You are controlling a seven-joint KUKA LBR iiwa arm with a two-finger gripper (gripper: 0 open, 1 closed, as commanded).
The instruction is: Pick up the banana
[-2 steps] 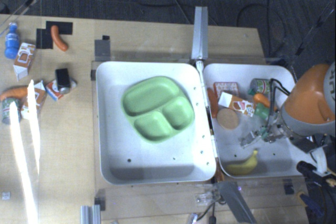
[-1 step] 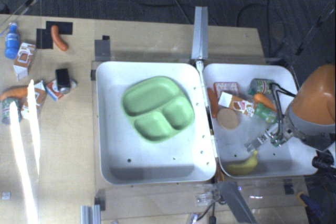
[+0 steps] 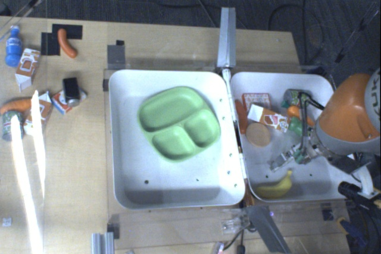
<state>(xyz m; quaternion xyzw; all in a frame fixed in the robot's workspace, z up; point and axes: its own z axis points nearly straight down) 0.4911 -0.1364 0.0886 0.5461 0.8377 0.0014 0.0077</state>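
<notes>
Two white bins stand side by side on the bench. The banana (image 3: 276,186) lies in the right bin (image 3: 326,172), close to its near wall and toward the near left corner, so on those sides there is little room. The gripper (image 3: 293,154) hangs just above the banana on the far side, a small gap between them; I cannot tell whether its fingers are wide or narrow. Far of it, a round tan object (image 3: 258,134) and some small cartons (image 3: 269,118) crowd the far half. The floor right of the banana is bare. The left bin (image 3: 128,146) holds a green divided plate (image 3: 180,122).
</notes>
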